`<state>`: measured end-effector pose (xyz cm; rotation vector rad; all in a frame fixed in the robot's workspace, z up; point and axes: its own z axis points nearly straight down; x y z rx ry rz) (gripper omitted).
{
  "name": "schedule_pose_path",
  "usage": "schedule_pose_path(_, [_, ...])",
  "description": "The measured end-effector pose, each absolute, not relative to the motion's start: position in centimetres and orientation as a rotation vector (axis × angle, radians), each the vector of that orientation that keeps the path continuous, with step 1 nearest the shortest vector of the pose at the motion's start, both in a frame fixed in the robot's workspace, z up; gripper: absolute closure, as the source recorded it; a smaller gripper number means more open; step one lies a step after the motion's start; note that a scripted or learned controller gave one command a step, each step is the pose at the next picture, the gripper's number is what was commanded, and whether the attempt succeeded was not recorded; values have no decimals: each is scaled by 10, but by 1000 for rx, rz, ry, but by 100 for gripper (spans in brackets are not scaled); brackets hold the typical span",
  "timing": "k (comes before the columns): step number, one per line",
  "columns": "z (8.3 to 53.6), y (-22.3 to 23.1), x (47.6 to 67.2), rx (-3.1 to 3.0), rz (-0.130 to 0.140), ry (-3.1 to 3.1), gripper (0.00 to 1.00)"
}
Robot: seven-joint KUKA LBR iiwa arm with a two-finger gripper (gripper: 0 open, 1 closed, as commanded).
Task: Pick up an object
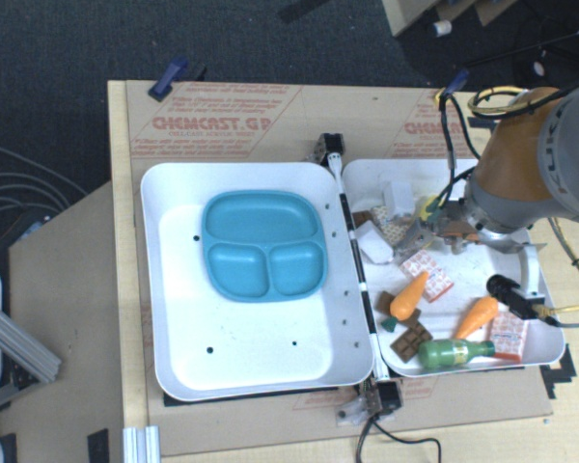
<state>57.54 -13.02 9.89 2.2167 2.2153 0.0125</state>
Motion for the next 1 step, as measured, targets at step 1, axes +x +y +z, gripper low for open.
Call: schedule_pose_path(1, [89, -116, 642, 2217, 6, 2220, 0])
